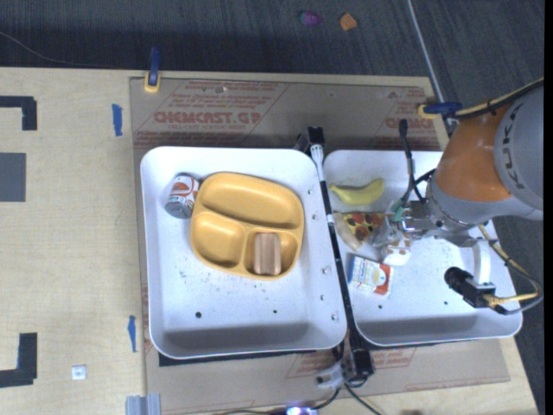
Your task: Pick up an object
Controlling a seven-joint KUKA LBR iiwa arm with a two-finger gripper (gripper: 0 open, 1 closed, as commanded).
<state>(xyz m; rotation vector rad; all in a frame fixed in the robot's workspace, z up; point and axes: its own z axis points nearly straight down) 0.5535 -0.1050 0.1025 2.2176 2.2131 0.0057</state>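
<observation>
Arm is over the right bin; end effector sits low near bin center, can't tell its grip state. Banana at 11 o'clock of it, snack pack at 9, small carton at 7. Left bin: yellow divided tray, can at its 10 o'clock edge.

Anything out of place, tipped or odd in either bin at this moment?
One thing: a drink can lies on its side in the left bin, wedged against the yellow divided tray. The banana and small packets in the right bin look ordinary.
</observation>
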